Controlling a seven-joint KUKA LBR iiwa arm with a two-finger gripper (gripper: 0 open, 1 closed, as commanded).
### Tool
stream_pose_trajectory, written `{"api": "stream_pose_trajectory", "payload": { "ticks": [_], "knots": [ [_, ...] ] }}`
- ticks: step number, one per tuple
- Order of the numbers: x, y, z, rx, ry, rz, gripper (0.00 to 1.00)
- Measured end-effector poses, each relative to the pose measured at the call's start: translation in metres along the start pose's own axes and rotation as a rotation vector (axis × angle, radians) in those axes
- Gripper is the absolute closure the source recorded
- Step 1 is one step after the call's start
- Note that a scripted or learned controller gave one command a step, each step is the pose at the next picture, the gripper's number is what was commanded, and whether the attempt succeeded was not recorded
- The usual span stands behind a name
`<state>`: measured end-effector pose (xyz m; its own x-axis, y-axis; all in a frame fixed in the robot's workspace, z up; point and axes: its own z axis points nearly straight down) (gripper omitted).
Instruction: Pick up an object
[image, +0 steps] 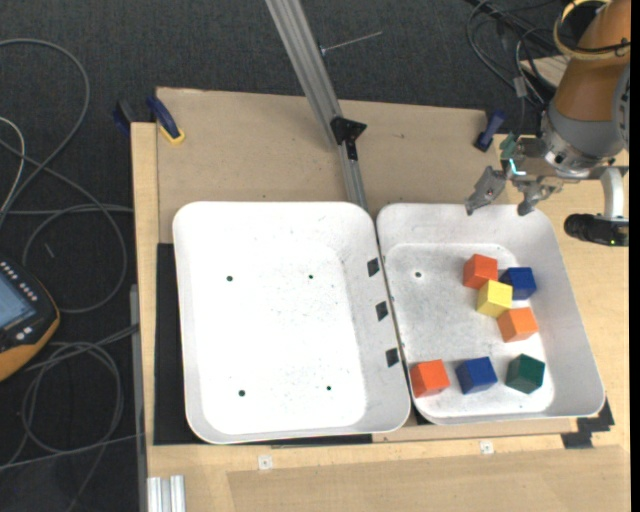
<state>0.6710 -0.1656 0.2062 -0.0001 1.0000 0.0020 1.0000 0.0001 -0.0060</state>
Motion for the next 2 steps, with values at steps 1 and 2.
{"api": "stream_pose_trajectory", "payload": {
  "ticks": [1, 2],
  "knots": [
    [0.000, 0.001, -0.004, -0.005, -0.002, -0.002, 0.00],
    [0.002, -0.009, 0.049, -0.001, -0.001, 0.000, 0.00]
  ]
}}
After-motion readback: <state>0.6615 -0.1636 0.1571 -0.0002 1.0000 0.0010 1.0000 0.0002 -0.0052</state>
